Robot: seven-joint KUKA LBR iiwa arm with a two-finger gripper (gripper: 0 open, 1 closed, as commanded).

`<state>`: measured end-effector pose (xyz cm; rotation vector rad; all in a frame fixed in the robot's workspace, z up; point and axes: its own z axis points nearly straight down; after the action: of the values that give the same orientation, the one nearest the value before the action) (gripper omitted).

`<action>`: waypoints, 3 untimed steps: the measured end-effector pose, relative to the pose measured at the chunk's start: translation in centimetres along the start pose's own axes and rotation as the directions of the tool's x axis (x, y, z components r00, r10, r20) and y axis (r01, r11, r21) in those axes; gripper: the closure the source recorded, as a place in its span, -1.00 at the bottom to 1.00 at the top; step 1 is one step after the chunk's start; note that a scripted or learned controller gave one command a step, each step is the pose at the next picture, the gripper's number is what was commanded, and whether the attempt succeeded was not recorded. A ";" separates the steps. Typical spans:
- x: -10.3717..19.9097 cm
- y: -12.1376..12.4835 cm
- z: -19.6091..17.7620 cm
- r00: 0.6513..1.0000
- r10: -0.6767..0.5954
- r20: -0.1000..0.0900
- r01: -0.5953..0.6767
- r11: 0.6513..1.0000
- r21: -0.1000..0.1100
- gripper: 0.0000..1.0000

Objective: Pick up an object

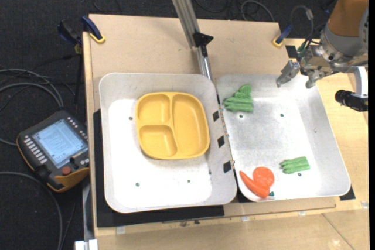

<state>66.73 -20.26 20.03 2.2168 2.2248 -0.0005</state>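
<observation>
The single camera sits fixed above the bench [176,47], looking down at a slant from some way off. It takes in both white bins [117,126], left of the gripper [299,74] entering at the right.

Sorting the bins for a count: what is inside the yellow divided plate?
The yellow plate in the left bin shows three bare compartments, nothing in them. The bin floor under it is covered.

We see a glossy yellow plastic divided plate [173,125] in the matt, speckled left white bin [117,143], on a pale wooden bench [140,44].
</observation>
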 end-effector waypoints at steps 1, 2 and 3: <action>0.0 0.0 0.0 1.000 0.000 0.000 0.000 1.000 0.000 -1.00; 0.8 0.4 6.1 1.000 0.000 -0.001 0.000 1.000 0.005 -1.00; 0.9 0.3 10.8 1.000 -0.001 -0.001 0.001 1.000 0.004 -1.00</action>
<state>67.02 -19.38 9.21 2.2184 2.2281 -0.0044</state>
